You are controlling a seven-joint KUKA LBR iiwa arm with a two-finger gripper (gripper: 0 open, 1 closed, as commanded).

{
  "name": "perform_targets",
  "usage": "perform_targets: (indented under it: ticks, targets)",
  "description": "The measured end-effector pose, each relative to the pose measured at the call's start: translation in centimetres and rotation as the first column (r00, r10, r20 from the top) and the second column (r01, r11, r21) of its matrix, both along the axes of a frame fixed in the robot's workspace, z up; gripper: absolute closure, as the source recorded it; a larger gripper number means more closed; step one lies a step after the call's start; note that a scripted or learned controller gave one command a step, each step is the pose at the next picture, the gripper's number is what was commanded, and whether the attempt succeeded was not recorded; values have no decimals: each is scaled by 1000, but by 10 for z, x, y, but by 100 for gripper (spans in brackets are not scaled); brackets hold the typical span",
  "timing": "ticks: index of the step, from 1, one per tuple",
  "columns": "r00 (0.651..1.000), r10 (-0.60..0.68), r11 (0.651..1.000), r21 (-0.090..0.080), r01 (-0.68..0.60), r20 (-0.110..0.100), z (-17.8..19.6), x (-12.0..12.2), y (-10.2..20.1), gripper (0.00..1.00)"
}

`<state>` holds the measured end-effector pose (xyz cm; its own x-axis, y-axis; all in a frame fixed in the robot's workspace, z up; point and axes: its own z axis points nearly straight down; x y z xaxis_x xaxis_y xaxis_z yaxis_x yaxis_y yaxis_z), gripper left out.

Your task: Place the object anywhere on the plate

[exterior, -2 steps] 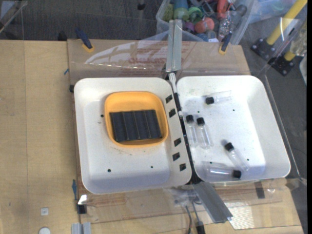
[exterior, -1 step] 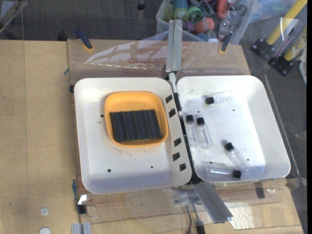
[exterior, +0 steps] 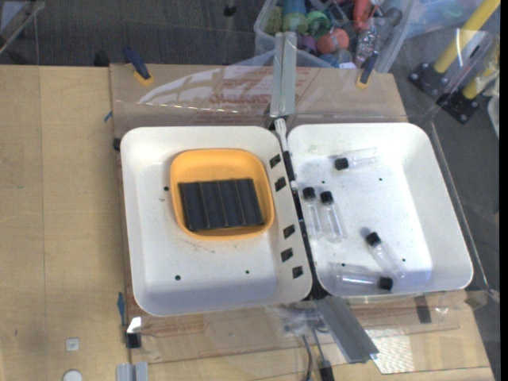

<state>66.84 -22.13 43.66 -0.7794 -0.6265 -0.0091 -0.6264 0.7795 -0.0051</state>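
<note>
- Where the left bin [exterior: 151, 276] sits, a rounded orange plate [exterior: 181, 165] holds a ribbed black slab [exterior: 221, 205].
- Clear, black-capped vials [exterior: 329, 213] lie scattered in the right bin [exterior: 429, 205].
- Tool state: cannot tell.

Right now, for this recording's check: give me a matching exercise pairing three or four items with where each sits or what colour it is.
Things:
1. orange plate
2. dark ridged block
3. clear vials with black caps
4. box of colourful toys

Places:
A. beyond the bins, at the top
B. in the left bin
C. scattered in the right bin
D. lying on the plate

Pairs: 1-B, 2-D, 3-C, 4-A
</note>
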Motion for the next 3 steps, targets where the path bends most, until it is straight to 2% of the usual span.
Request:
perform_targets:
  ticks: [1,2,3]
  targets:
    - [929,369,929,-3,-369,0,0,0,0,100]
    - [810,586,810,-4,-586,-1,-1,0,-1,100]
    - [524,851,524,-5,-851,-3,-1,0,4,100]
